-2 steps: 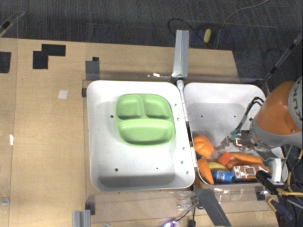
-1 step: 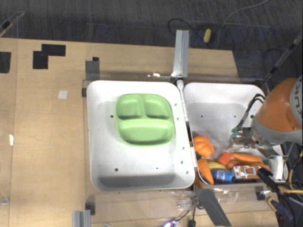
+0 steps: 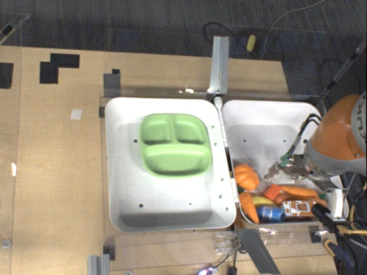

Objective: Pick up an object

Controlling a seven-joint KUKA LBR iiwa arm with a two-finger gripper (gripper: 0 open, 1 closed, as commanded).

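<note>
My gripper [image 3: 288,168] hangs low in the right bin [image 3: 261,125], just above a heap of toy food along the bin's front wall. An orange round fruit [image 3: 248,176] lies to the gripper's left. Below it lie a carrot [image 3: 248,207], a yellow piece [image 3: 263,200], a blue piece [image 3: 269,213], a red piece [image 3: 274,192], a long orange piece [image 3: 299,192] and a small brown carton [image 3: 298,209]. Nothing shows plainly in the gripper. The arm's orange band [image 3: 342,135] covers the bin's right side.
The left bin [image 3: 123,125] holds a green divided plate [image 3: 174,144] near its middle. A metal post [image 3: 219,65] stands behind the wall between the bins. Black cables run by the wrist at the right.
</note>
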